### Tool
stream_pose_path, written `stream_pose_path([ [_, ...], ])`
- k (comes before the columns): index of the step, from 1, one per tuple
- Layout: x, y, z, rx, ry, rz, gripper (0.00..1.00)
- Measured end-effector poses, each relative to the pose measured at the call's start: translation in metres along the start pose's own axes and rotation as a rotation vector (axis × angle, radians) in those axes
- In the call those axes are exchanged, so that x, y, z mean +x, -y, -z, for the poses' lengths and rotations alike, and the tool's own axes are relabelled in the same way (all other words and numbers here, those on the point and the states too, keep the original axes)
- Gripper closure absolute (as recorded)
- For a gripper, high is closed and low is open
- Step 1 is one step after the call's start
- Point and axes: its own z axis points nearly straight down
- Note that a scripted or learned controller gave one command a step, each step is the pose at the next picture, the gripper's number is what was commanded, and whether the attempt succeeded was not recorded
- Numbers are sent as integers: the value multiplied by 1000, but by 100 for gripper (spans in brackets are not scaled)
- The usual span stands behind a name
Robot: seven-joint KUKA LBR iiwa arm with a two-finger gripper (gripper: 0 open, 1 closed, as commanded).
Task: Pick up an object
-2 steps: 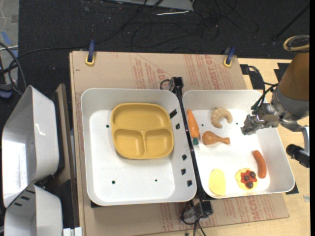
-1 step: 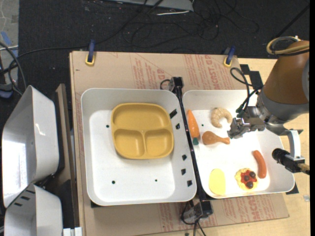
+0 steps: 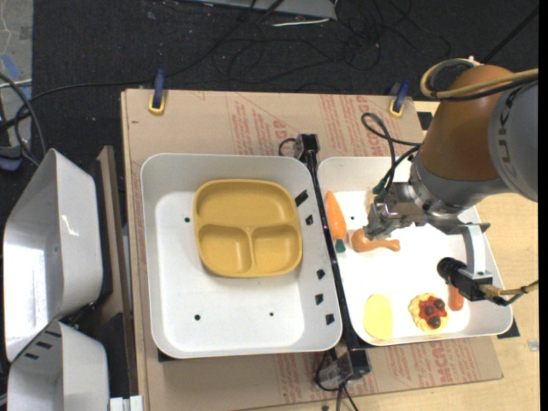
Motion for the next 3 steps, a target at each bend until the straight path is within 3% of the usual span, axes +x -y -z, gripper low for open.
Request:
stream_pose_path([
  [3,142,15,-5,3,1,-1,100],
])
